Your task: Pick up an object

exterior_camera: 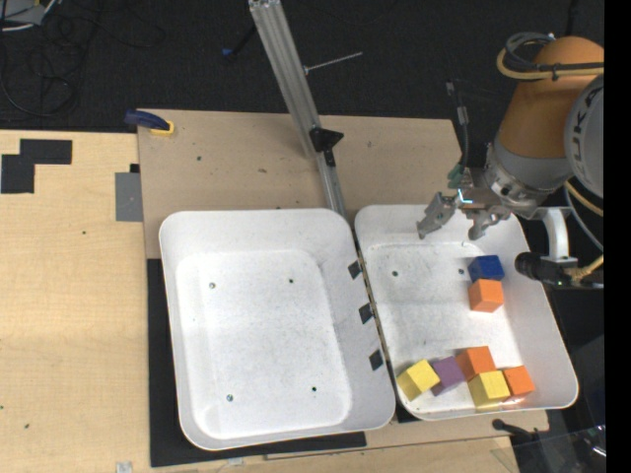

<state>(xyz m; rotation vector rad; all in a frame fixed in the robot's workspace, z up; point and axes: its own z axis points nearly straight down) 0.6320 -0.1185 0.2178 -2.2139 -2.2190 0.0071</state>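
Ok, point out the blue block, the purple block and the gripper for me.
blue block (485,267), camera view, top face.
purple block (450,371), camera view, top face.
gripper (457,225), camera view, midway between its fingertips.

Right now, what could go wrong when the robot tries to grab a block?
1. The blue block touches the orange block, so the hand, open above the right bin, might nudge one while reaching for the other.
2. The blocks at the bin's near edge, like the yellow block and purple block, are packed together, leaving the fingers little room.
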